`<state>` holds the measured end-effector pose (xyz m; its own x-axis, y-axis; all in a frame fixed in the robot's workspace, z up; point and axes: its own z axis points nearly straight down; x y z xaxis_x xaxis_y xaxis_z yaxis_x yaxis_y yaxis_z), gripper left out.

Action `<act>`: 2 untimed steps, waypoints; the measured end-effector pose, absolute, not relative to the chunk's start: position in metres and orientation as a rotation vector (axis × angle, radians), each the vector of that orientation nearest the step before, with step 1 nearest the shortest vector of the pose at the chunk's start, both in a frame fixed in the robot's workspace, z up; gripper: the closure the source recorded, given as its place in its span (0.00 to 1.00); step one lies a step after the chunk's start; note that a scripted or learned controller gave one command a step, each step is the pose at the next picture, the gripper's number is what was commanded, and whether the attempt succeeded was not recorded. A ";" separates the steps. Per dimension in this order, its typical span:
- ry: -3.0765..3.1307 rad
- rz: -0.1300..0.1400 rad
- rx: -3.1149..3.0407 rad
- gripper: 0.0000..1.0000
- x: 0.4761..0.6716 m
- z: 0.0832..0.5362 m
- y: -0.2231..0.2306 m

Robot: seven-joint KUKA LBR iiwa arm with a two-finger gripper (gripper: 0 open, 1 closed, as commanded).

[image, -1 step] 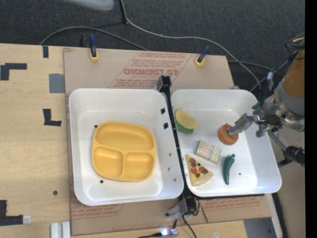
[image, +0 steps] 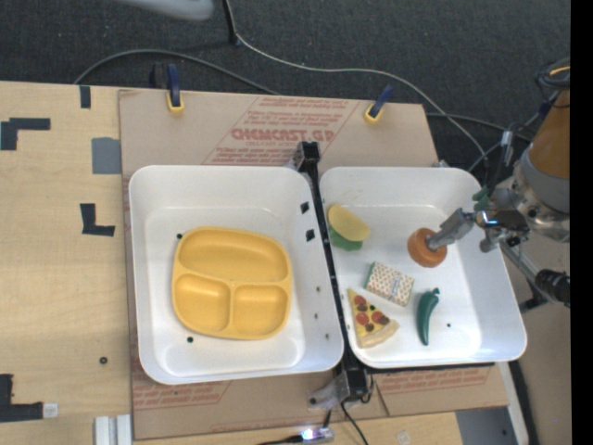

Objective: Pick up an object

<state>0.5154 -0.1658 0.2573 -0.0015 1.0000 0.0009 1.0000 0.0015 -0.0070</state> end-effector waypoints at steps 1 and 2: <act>-2.215 0.011 -2.215 0.00 0.508 0.206 -0.169; -2.216 0.010 -2.212 0.00 0.510 0.155 -0.162</act>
<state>0.5103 -0.1618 0.1554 -0.0014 1.0000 0.0030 0.9999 0.0015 -0.0118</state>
